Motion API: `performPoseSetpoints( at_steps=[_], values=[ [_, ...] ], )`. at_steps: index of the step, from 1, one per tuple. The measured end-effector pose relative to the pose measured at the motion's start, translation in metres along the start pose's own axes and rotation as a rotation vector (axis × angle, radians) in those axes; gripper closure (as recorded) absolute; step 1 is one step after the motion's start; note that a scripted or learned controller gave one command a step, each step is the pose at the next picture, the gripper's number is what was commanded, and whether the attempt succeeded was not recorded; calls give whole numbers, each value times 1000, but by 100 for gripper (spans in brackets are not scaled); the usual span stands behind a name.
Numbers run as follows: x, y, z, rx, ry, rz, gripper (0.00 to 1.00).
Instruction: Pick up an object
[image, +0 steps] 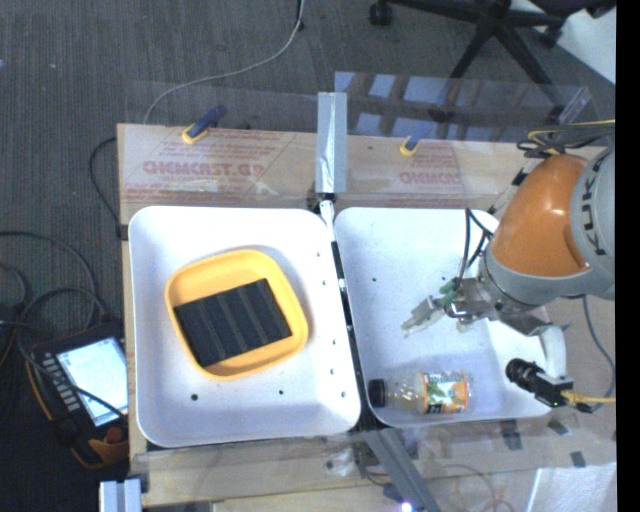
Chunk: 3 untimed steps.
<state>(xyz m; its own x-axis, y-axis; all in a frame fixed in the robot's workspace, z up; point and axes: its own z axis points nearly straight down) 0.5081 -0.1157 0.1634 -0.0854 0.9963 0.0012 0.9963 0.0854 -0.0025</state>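
1. I reach in from the right, my orange-banded wrist above the right bin, my gripper over its middle.
2. My fingers point left and stand apart, nothing between them; my hand is released and grasps nothing.
3. The right bin is a shallow white tray. In it lies one thing: a clear plastic bottle on its side, with a dark cap toward the left and an orange and green label round its body.
4. The bottle rests along the bin's near wall, towards the near left corner, below my gripper and apart from it.
5. The left bin is likewise white and shallow. It holds a yellow dish with rounded corners, set a little askew near the bin's middle.
6. Inside the yellow dish lies a dark ribbed slab, covering most of its floor.
7. The two bins sit side by side, their inner rims touching along the middle of the bench.
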Motion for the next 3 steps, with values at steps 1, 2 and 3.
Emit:
performPoseSetpoints(
  at_steps=[1, 2, 3],
  values=[
    [-30, -23, 37, -2, 0, -194, 0],
    [-37, -24, 71, -12, -3, -260, 0],
    [-92, -8, 24, -1, -3, 95, 0]
  ],
)
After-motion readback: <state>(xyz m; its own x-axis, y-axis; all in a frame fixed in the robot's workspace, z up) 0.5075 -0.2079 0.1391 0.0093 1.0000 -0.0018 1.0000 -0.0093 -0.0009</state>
